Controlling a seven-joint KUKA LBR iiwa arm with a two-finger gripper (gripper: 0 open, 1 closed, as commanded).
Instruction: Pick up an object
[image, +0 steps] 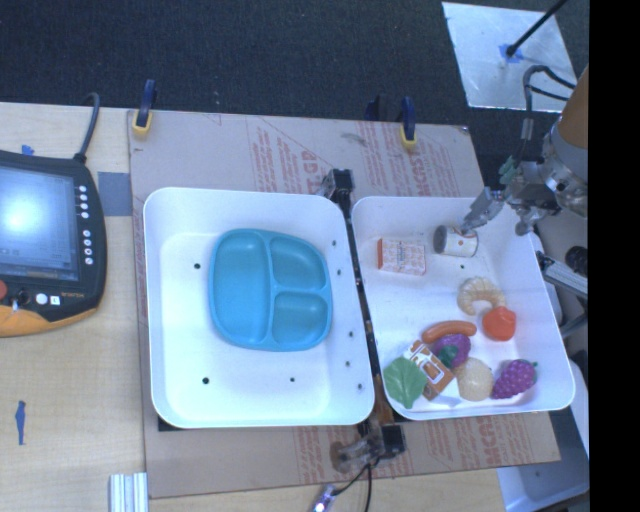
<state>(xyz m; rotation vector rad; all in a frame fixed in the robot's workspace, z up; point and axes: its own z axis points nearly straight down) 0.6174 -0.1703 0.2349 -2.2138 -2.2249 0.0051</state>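
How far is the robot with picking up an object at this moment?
Done: the gripper is down over the right bin, close to a small white cylinder. In hand: nothing visibly lifted; whether it grips the cylinder cannot be told. Left: grasp and raise. The croissant, tomato and grapes lie untouched.

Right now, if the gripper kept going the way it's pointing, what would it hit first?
Probably the small cylinder right below the gripper, near the right bin's back edge; depth is hard to judge from this view.
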